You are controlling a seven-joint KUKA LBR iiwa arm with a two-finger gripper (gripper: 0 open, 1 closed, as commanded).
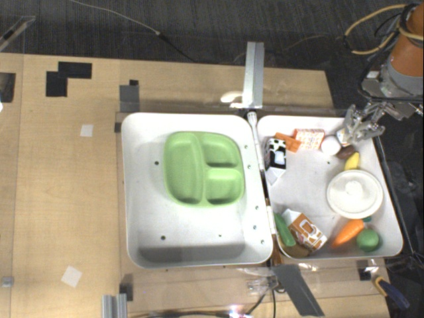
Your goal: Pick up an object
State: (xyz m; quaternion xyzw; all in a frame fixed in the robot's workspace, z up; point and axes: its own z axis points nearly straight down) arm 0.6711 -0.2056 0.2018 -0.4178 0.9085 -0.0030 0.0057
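While gripper (pixel 358 126) hovers at far right corner of right bin (pixel 311 175), grip state cannot tell (too small); white ball (pixel 330 145) just beside, banana (pixel 352 160) near, green tray (pixel 202 167) in left bin (pixel 142 197).

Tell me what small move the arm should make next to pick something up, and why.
Probably lower the gripper a little over the small white ball at the back of the right bin. The gripper hangs by that bin's back right corner, with the ball and a yellow piece close beside it.
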